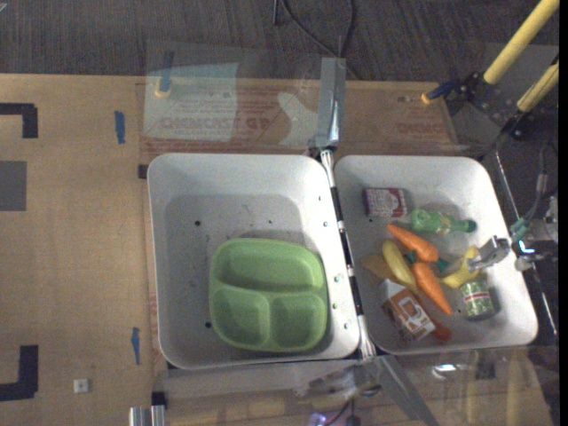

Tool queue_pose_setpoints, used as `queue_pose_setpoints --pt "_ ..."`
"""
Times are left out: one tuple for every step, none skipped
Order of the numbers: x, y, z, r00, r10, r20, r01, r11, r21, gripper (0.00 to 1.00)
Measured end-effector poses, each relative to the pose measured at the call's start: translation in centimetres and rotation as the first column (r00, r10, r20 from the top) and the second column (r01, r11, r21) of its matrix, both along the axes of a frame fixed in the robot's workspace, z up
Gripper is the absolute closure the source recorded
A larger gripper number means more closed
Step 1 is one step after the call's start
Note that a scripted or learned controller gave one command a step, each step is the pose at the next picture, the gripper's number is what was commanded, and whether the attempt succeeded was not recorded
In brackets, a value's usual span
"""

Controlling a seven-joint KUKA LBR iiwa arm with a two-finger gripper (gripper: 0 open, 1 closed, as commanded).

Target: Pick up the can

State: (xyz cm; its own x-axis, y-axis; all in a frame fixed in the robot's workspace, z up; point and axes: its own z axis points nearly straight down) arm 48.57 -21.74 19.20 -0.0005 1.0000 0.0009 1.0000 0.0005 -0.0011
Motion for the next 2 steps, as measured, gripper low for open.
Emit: queue_pose_setpoints --pt "-0.24 0.06 -9.62 0.999 0.035 0.005 -0.035 0.999 0.006 0.00" --pt "-0.43 -0.42 -8.74 1.000 0.027 0.005 -0.027 1.000 0.000 1.00"
